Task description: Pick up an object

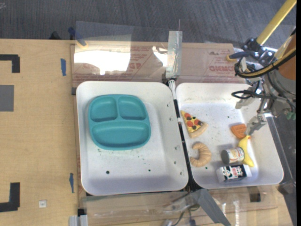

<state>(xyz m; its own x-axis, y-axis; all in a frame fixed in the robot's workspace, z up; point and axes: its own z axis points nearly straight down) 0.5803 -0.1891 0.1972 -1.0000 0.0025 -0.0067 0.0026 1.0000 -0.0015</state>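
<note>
The arm reaches in from the right, its gripper low over the right bin. Its fingers look pressed together above the orange wedge, gripping nothing. No label is readable.

My arm comes in from the right edge, its grey wrist wrapped in black cabling, with a patch of orange showing above. The tool points down and to the left, low at the right side of my view.

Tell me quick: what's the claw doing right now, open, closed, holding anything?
Claw: cannot be told whether open or closed; it is low in the right bin, just above the orange piece, with nothing visibly in it.
</note>
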